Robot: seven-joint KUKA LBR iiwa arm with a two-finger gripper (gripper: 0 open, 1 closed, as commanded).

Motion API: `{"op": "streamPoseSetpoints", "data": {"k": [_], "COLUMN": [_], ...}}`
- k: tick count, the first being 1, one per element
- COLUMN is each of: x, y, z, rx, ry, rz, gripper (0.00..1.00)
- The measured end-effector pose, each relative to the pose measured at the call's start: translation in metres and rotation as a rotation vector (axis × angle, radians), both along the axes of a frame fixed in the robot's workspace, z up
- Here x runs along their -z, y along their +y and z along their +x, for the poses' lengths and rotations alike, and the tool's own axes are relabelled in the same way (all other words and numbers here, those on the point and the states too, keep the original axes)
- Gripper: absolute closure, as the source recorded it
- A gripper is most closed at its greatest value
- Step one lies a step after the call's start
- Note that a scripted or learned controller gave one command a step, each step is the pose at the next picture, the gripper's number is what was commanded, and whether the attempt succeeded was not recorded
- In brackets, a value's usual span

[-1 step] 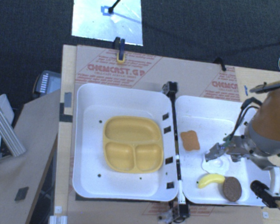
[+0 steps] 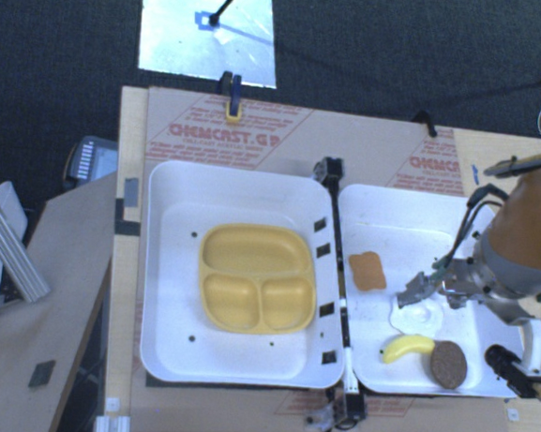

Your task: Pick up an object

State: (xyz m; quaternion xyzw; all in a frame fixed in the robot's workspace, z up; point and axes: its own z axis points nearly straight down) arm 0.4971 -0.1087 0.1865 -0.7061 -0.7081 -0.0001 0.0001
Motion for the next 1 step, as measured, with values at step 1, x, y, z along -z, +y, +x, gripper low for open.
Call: {"op": "streamPoseSetpoints", "data": {"k": [1], "x": [0.0521], "y": [-0.0095], "z": [0.0039], "rx": [0.002], "ry": [0.003], "rz": [0.001], "gripper": [0.0]}}
